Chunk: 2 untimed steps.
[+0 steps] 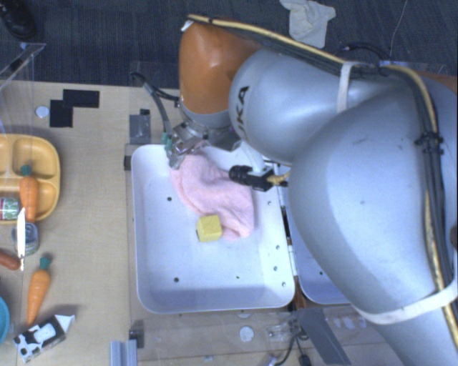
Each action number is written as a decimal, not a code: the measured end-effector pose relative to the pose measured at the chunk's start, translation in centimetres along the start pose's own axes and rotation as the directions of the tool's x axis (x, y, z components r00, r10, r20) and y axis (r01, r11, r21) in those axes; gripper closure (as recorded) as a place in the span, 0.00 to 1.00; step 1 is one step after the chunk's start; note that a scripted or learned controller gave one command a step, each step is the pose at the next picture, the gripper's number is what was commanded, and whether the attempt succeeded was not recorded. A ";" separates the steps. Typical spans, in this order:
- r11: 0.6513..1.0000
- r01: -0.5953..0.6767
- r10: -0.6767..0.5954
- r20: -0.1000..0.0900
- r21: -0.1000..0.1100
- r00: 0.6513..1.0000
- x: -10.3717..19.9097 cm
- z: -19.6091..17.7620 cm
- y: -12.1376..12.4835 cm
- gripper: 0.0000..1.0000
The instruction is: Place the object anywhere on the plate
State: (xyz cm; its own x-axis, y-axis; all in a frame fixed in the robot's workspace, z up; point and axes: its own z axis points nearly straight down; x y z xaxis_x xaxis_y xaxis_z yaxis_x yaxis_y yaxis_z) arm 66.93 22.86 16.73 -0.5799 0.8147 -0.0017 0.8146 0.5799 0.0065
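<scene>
**Figure 1. Gripper at the corner of a cloth in the left bin, plate well apart to the left**

The crumpled pink fabric cloth (215, 187) lies in the upper middle of the left shallow white bin (207, 289), bunched into soft folds. A small yellow cube (209, 228) rests against the cloth's lower edge, touching it, on the bin floor. Neither item is on the yellow divided plate (44, 154), which sits on the tan bench (93, 236) at the far left of the camera view, well apart from the bin.

The gripper (174, 151) hangs over the bin's upper left corner, right at the upper left tip of the cloth. Whether it is released, clenched, or grasping the cloth cannot be told, since the wrist hides its working end. Above it rises the orange band (207, 64), and the grey arm (358, 164) covers most of the right-hand bin (318, 289), leaving a strip of that bin's near left corner showing.

One orange toy carrot (28, 196) lies in a compartment of the plate. A second toy carrot (37, 284) lies on the bench below the plate. Near it, at the bottom left, lies a small black-and-white cow-patterned carton (43, 334). A black stepped mark (71, 106) sits on the bench near its far edge. A crumpled white rag (309, 20) lies on the dark floor beyond the bench.
</scene>
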 end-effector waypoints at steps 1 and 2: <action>0.996 0.087 -0.087 0.000 0.001 0.996 0.6 0.1 -0.7 1.00; 0.991 0.132 -0.132 0.000 -0.002 0.991 2.3 -5.2 -3.0 1.00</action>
State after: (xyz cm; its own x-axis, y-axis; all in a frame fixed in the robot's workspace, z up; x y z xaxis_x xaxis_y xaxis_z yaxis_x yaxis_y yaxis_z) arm 63.15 22.95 21.86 -0.6823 0.7310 -0.0030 0.7310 0.6823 0.0079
